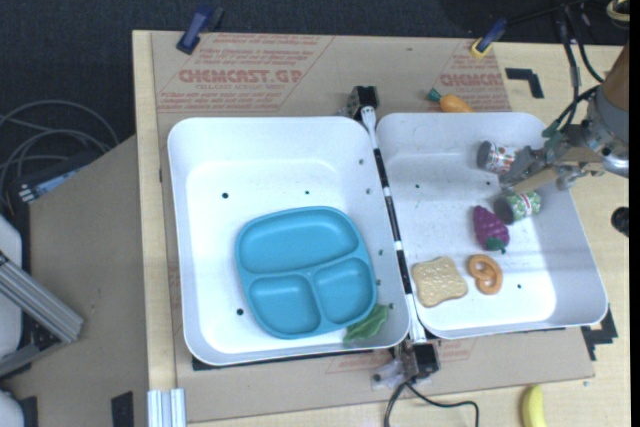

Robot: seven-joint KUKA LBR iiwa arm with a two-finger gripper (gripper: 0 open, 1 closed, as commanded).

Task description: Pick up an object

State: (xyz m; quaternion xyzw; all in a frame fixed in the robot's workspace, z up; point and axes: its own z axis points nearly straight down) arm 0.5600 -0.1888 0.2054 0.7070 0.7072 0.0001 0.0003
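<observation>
While the gripper (527,177) hung low over the right bin (440,313), whether it was open or closed could not be made out. Just beneath it lay a green-and-white can (523,205), with a purple toy (490,227), a pretzel (485,273) and toast (438,280) nearby (the left bin (200,165) held a blue divided plate (303,270)).

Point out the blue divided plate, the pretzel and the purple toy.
blue divided plate (300,267): camera view, on the ridge where its compartments meet.
pretzel (485,273): camera view, on the middle of its twisted loop.
purple toy (490,227): camera view, on the middle of its body.
</observation>
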